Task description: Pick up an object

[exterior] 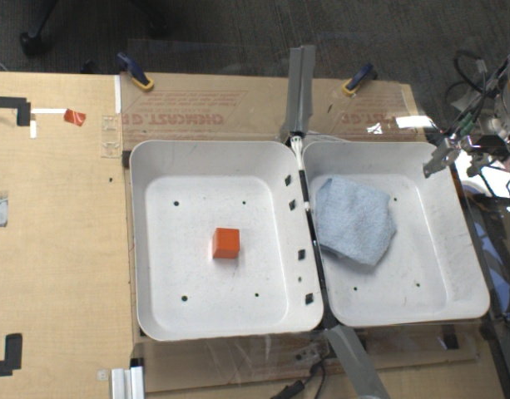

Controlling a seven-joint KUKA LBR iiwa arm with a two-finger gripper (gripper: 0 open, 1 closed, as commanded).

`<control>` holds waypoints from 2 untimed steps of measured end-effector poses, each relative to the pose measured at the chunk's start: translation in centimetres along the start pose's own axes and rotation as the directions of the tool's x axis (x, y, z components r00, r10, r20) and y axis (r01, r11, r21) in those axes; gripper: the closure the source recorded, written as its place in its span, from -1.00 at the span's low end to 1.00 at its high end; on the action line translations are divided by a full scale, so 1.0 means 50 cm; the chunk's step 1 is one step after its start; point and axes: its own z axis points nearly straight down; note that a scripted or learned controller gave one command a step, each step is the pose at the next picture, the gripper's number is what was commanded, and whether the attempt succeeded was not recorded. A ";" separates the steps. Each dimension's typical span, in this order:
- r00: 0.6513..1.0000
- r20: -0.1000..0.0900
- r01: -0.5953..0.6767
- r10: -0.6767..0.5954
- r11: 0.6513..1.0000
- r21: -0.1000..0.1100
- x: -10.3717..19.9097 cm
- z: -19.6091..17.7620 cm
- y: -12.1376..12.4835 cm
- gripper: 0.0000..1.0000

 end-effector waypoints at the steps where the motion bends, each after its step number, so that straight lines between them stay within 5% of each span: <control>1: 0.986 0.002 0.166 -0.166 0.986 -0.002 -0.005 0.059 0.053 -1.00; 2: 0.992 0.001 0.128 -0.128 0.992 -0.004 0.041 0.284 -0.031 -1.00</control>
